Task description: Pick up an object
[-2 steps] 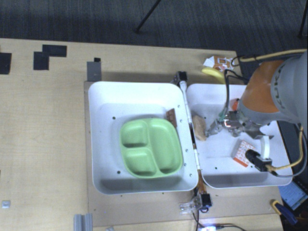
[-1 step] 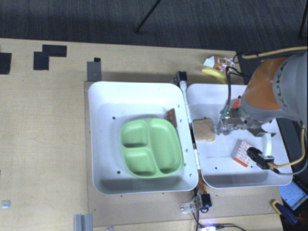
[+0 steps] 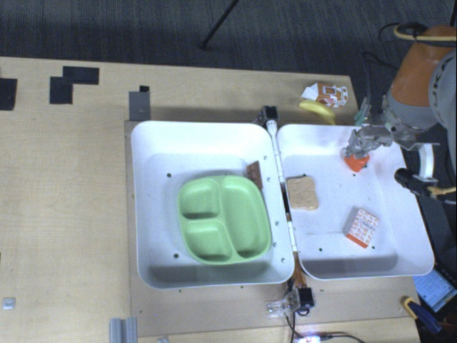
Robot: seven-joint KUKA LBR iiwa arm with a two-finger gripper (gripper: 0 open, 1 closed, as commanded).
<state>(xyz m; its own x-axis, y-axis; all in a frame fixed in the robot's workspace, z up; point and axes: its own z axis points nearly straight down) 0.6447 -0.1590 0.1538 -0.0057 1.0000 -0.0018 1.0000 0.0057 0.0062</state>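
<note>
My gripper (image 3: pixel 360 147) hangs over the far right part of the right bin (image 3: pixel 335 259), directly above a small orange-red object (image 3: pixel 356 163) that peeks out beneath its fingertips. Whether that object is between the fingers is hidden by the gripper body. A tan slice of bread (image 3: pixel 302 193) lies at the bin's left side. A small orange and white patterned box (image 3: pixel 360 227) lies toward the near right. In the left bin (image 3: pixel 153 156) sits a green divided plate (image 3: pixel 224 217), with a small brown object (image 3: pixel 253 171) at its far right corner.
Beyond the right bin, on the wooden bench, lie a yellow banana-like item (image 3: pixel 316 108) and a white and orange packet (image 3: pixel 329 93). Black tape marks (image 3: pixel 71 83) sit at the bench's far left. Cables and a connector (image 3: pixel 300 300) lie at the near edge.
</note>
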